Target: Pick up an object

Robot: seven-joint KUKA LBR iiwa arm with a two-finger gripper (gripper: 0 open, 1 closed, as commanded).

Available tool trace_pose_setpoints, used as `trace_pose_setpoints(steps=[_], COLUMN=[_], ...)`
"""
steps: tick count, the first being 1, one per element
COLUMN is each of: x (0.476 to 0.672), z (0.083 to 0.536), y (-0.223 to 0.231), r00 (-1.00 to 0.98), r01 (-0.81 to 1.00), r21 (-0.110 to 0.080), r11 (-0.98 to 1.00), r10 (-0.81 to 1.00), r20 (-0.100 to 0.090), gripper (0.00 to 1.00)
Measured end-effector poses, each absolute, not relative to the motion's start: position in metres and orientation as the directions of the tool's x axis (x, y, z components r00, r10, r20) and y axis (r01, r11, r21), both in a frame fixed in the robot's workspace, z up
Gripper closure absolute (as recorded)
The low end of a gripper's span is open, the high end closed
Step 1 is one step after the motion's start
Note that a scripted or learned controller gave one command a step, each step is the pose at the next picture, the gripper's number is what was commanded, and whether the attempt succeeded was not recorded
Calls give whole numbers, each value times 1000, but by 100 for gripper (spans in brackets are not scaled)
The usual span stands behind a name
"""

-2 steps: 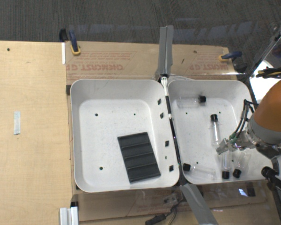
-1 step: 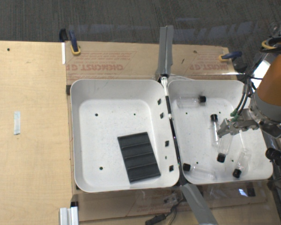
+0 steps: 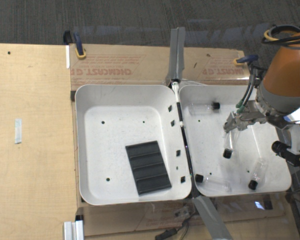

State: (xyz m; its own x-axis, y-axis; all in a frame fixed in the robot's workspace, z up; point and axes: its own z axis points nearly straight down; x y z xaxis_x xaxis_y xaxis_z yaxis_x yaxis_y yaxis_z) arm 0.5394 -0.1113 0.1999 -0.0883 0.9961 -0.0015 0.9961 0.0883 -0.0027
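A: Jaws (image 3: 233, 125) sit over the right bin (image 3: 200, 95), upper middle, at the end of the arm (image 3: 285, 79) that reaches in from the right. Metal fingers and cabling blur together there; I cannot tell how wide the jaws stand. Nothing visibly between them.

B: Closest target?

A: A clear vial with a black cap (image 3: 228, 149), directly below the jaws in the camera view, just beside them. Its long axis runs near vertical in the picture, cap at the lower end, clear body toward the jaws. Cannot tell if the tips touch it.

B: Other candidates?

A: Same bin: a second clear vial (image 3: 256, 176) near the lower right corner, tilted, cap at the bottom; a third (image 3: 210, 181) along the bottom wall, lying roughly crosswise; one more (image 3: 213, 105) near the top wall, left of the jaws. All transparent, edges faint against the white.

B: Left bin?

A: The left bin (image 3: 90, 109) holds one dark ribbed block (image 3: 148, 167), lower middle, long axis slightly tilted from vertical. Well apart from the jaws, across the divider (image 3: 180, 119).

B: Call?

A: My read: go for the vial under the jaws. Close across its short width, so the fingers should line up left-right in the picture. Risk: it rolls.
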Motion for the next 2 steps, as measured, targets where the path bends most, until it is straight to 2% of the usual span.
trace_pose_setpoints(steps=[1, 2], x=[568, 568], z=[208, 216], y=[-48, -48], r00=[-125, -127], r01=[992, 992], r21=[-3, -6], r11=[125, 127], r10=[992, 992], r20=[-1, -4], gripper=[100, 100])
